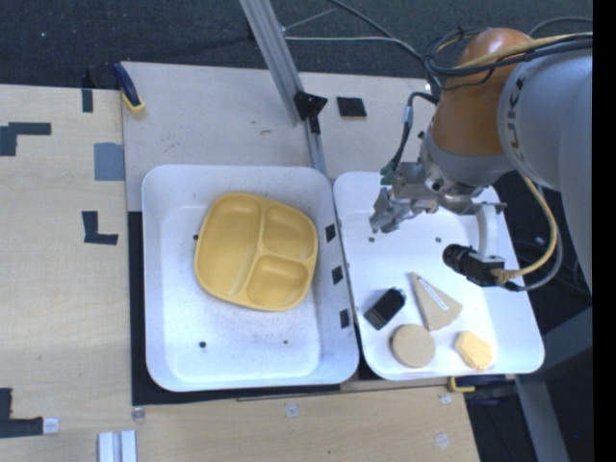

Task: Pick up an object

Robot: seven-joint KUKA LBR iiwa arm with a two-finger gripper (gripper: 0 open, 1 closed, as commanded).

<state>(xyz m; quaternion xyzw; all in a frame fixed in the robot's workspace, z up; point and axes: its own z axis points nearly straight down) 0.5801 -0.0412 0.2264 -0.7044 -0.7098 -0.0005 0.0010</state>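
So the arm (pixel 520 94) is hanging in over the right bin (pixel 525 354), taking up most of that side of the shot. Off to the gripper's left, the other bin (pixel 164 258) is holding a yellow divided plate (pixel 256 251), which is sitting well apart from the tool and probably isn't what it's going for.

The gripper (pixel 385 219) is hovering over the upper left part of the right bin, above bare white floor. Nothing is sitting between its fingers, and honestly the angle is too muddy to say whether they're spread or pressed together, so can't tell.

The pickable stuff is all lying nearer the camera than the tool: a tan wedge (pixel 436 301) below and a bit right of it, a round tan disc (pixel 413 346) further down, a yellow chunk (pixel 474 349) just beside the disc on its right, and a small black block (pixel 385 307) almost straight below the gripper.

The black block is looking like the easiest grab. To do it well, the arm should be sliding toward the camera until it's centred over the block, lining the fingers across its short side, then dropping straight down. Watch the bin wall right next to it, since it's crowding that side.
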